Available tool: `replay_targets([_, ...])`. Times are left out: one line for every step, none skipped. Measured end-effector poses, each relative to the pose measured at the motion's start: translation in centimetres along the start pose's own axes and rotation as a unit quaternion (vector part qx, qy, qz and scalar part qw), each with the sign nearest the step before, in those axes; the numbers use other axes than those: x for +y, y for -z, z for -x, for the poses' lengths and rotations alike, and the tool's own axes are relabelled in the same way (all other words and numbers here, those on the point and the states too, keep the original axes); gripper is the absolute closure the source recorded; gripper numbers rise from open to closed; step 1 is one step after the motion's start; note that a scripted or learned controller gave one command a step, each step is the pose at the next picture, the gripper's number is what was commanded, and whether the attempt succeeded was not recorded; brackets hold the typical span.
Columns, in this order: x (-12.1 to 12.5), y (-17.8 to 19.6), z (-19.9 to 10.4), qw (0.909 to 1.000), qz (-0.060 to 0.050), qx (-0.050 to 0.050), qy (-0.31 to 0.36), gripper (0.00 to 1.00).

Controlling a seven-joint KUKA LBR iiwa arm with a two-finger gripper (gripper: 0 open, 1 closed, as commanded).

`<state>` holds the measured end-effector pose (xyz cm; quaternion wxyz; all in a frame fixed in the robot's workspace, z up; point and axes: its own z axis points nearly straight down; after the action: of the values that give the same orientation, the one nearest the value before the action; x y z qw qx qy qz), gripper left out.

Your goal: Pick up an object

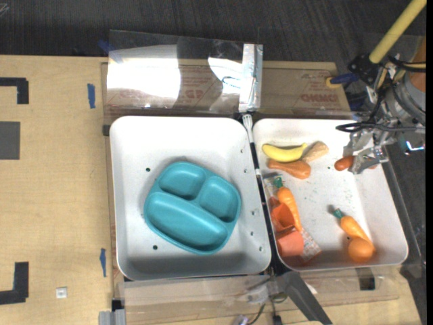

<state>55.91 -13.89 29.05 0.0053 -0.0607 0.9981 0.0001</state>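
The right bin [379, 202] holds several toy foods. A yellow banana [284, 152] lies at its back left with a beige piece [316, 149] beside it and an orange-red sausage shape [293, 169] just in front. My gripper [362, 156] hangs over the bin's back right part. A small red-orange object [344, 162] sits right against its left side; whether it is gripped is unclear. A carrot with a green top [352, 226] and an orange ball [360, 249] lie at the front right.
Along the right bin's left wall lie a carrot [286, 199], an orange cup [285, 217] and a red block [291, 244]. The left bin [128, 147] holds a teal divided plate [193, 206]. A clear plastic sheet [183, 76] stands behind the bins.
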Motion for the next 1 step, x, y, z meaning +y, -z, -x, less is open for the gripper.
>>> replay_targets([5.09,-2.86,-1.68,0.999,0.001,0.003,0.046,1.0])
